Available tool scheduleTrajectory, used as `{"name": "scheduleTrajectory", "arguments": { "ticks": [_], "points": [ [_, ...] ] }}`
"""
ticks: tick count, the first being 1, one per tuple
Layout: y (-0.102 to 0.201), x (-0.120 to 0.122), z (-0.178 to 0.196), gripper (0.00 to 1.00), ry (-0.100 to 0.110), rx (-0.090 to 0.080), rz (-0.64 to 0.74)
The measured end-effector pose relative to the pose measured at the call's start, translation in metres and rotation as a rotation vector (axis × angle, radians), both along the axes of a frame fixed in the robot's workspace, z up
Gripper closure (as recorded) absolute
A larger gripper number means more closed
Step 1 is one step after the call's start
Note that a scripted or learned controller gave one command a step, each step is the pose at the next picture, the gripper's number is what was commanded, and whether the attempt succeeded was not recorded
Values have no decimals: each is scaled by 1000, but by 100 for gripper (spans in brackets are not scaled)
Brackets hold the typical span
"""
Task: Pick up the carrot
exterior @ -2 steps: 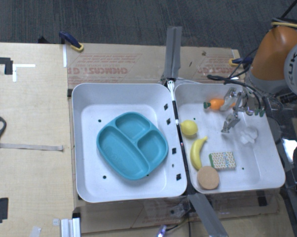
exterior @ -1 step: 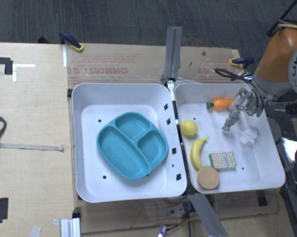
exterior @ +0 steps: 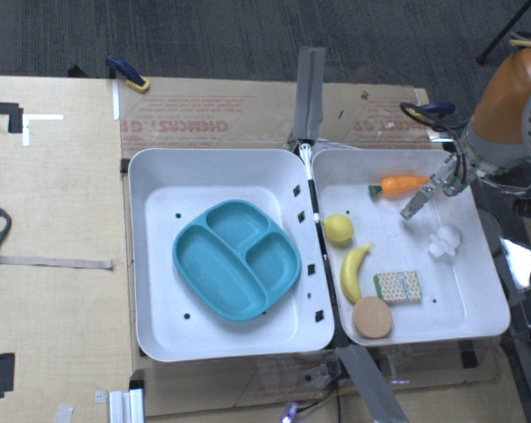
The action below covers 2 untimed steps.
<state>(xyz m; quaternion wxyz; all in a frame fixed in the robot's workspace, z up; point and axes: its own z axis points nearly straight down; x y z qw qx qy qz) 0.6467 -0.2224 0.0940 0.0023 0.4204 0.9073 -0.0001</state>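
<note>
Orange carrot [exterior: 403, 184] lies in the right bin [exterior: 482, 320], up near the back wall, long axis roughly left-right, green tip toward the bin divider. It's resting on the bin floor, not lifted.

Gripper [exterior: 415, 208] is low in the same bin, just right of and slightly in front of the carrot, angled down-left. Fingers look narrow, close together, nothing between them as far as I can see. Can't tell if a fingertip touches the carrot's right end; they're right beside each other.

Other stuff in the right bin: lemon [exterior: 338, 228] and banana [exterior: 354, 271] on the left side, round cookie [exterior: 372, 317] at the front, sponge [exterior: 398, 286] next to it, small white object [exterior: 444, 241] on the right. All well apart from the carrot. Left bin holds 1 blue divided plate [exterior: 237, 260].

Progress, my read: approach done, grasp not yet made. 0 lift. Left to do: get fingers around the carrot body, close, raise. The fingers sit off the carrot's end rather than over its middle, so a close here likely misses.
</note>
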Motion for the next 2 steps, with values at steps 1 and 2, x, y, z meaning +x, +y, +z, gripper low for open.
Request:
{"name": "scheduleTrajectory", "arguments": {
  "ticks": [1, 2],
  "points": [
    [0, 10, 49, 0, -2, 0, -106],
    [46, 13, -1, 0, 1, 1, -111]
  ]
}}
